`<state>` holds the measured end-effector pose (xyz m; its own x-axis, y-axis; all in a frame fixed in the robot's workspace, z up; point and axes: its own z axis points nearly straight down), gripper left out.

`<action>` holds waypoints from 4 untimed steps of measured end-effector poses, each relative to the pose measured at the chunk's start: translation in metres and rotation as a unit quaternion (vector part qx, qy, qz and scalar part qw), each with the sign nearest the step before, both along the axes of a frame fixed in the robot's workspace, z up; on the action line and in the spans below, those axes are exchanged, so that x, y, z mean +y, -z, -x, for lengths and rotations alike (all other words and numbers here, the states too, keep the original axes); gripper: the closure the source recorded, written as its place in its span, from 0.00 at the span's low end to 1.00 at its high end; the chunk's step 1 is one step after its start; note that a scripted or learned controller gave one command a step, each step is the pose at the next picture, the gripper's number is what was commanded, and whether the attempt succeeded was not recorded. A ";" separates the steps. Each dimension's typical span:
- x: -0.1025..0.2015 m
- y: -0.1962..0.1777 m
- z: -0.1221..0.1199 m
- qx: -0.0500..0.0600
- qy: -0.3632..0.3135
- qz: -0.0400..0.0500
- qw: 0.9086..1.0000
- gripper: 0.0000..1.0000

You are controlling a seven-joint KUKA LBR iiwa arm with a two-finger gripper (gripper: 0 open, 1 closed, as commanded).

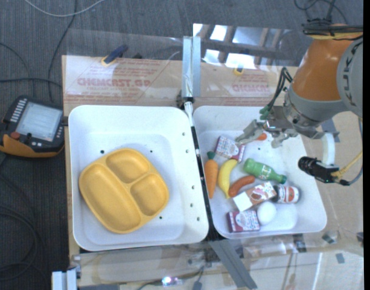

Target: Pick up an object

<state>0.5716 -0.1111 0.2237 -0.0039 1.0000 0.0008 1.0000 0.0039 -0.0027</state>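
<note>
the two-finger metal gripper (264, 135) hung over the far part of the right shallow white plastic bin (311, 219), its fingers spread apart with nothing between them. a small orange-red piece (261, 136) showed in the gap between the fingers; whether it belonged to the gripper or lay in the bin could not be told. behind the gripper rose the grey arm with its orange band (320, 71), entering from the right.

just left of and below the gripper lay a small red-and-white carton (226, 147). nearer the camera from the gripper lay a green plastic bottle (264, 170) on its side, and to the left of the bottle a yellow toy banana (226, 174) and an orange toy carrot (211, 177), the carrot against the left wall of that bin. a red toy sausage (241, 185) lay beside the banana. further toward the near rim lay a red-labelled bottle (273, 193), a white toy egg (267, 213) and a second red-and-white carton (244, 221), the egg touching that carton.

well to the left of the gripper, the left shallow white plastic bin (88, 122) held a yellow three-compartment plastic tray (124, 189). beyond that bin's left edge a grey-and-orange handheld control pendant (30, 127) rested on the dark floor.
</note>
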 end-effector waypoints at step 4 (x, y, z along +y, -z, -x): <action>-0.057 0.070 -0.021 -0.002 -0.272 -0.001 0.962 0.00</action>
